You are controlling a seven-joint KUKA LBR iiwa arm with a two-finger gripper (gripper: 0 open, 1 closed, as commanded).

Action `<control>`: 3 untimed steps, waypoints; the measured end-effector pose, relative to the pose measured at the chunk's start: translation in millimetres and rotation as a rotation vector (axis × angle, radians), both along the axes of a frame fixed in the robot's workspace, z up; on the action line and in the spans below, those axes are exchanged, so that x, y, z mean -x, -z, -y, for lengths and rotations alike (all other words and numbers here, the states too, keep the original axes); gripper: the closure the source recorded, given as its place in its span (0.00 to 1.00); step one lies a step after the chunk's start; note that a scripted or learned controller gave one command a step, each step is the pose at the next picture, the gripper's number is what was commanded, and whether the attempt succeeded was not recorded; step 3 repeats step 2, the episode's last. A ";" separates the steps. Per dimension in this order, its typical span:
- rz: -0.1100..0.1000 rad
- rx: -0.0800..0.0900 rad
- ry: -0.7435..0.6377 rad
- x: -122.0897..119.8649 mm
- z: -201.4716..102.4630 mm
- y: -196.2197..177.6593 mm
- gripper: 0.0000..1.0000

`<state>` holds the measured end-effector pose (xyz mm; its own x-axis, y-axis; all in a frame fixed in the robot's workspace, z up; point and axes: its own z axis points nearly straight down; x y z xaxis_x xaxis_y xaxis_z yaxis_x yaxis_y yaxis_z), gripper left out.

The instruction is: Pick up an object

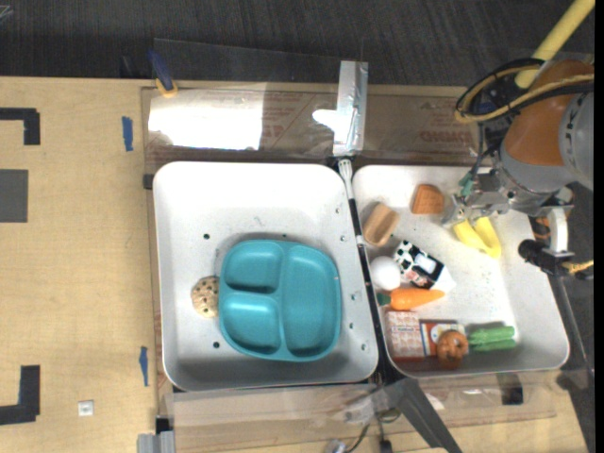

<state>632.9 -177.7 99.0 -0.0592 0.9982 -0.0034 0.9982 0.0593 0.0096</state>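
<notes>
Camera view: my gripper point(469, 206) sits low in the right white bin point(538, 338), directly above the yellow banana-shaped toy point(478, 234); finger opening cannot be judged. No legible labels.

Left bin point(179, 196): tray point(280, 297), cookie point(205, 295) at its left; right bin point(538, 343): carrot point(415, 298), box point(408, 338) before it.

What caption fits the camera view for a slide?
Pincer over yellow banana in the right bin.
</notes>
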 end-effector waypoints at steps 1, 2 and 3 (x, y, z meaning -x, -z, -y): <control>0.000 -0.002 -0.049 70.1 -37.2 -116.9 1.00; -0.002 -0.001 -0.049 69.9 -37.7 -124.9 1.00; -0.002 -0.001 -0.049 69.9 -37.7 -124.9 1.00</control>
